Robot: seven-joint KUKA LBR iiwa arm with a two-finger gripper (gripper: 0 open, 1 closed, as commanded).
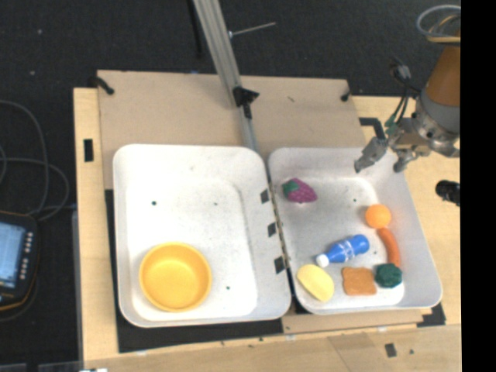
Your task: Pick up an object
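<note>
Starting at the lower edge of my view, I have the counter (93,339), pale wood, carrying two white bins side by side. In the left bin (194,177) a yellow bowl (175,276) sits upright in the lower left corner.

The right bin (325,169) holds the candidates for picking, most of them crowded along its lower right part. Lowest lie a pale yellow lemon-shaped piece (315,282), an orange-brown flat piece (359,281) just beside it, and a dark green lump (388,275) at the right end. Just above them a blue bottle with a white cap (343,250) lies on its side, cap toward the lower left. To its right a thin orange carrot-like stick (390,245) runs slantwise up to a round orange ball (378,216). Well apart — near the bin's upper left — rests a purple piece with a green tip (299,191).

Farther up, at the right of the frame, my gripper (385,158) hangs over the bin's upper right corner, fingers spread apart with nothing between them — no object touching them. The orange band (443,80) shows above the wrist.

Beyond that, a slanted metal pole (221,45) rises toward the top of the frame.
</note>
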